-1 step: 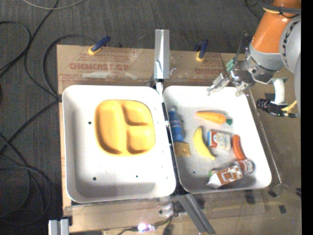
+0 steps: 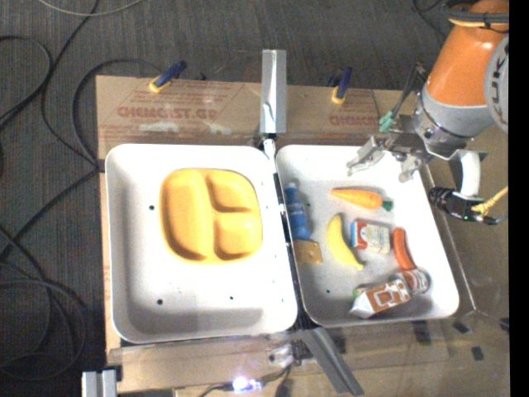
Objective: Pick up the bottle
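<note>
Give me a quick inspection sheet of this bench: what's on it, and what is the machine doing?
Surface: two white bins side by side, left bin and right bin, on a cardboard sheet.
Job's things: blue bottle lying along the right bin's left wall.
Clutter: carrot, banana, small carton in the right bin; yellow divided tray in the left bin.
End effector: end effector open, over the right bin's far edge, apart from the bottle.
Cables: black cables on the floor.
Surroundings: dark carpet.
</note>
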Available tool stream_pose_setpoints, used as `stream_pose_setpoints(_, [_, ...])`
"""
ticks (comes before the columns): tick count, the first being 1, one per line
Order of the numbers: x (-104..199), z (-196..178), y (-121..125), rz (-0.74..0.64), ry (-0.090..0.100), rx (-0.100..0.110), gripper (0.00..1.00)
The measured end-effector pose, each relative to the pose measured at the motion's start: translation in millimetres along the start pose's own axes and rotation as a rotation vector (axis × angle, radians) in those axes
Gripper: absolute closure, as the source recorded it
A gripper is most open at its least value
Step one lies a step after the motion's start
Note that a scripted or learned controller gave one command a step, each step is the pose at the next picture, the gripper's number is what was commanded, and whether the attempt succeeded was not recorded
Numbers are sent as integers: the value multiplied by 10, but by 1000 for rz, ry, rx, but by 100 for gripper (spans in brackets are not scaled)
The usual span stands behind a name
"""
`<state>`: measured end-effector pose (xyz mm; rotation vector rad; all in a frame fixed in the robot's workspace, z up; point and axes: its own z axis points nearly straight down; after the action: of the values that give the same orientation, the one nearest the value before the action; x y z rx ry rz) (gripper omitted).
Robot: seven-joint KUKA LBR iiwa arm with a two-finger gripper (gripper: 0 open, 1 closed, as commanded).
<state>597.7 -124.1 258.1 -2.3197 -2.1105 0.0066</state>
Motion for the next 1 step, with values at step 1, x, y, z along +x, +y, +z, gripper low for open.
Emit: stream_pose_setpoints(1, [960,794,-225,-33,-1,3,0])
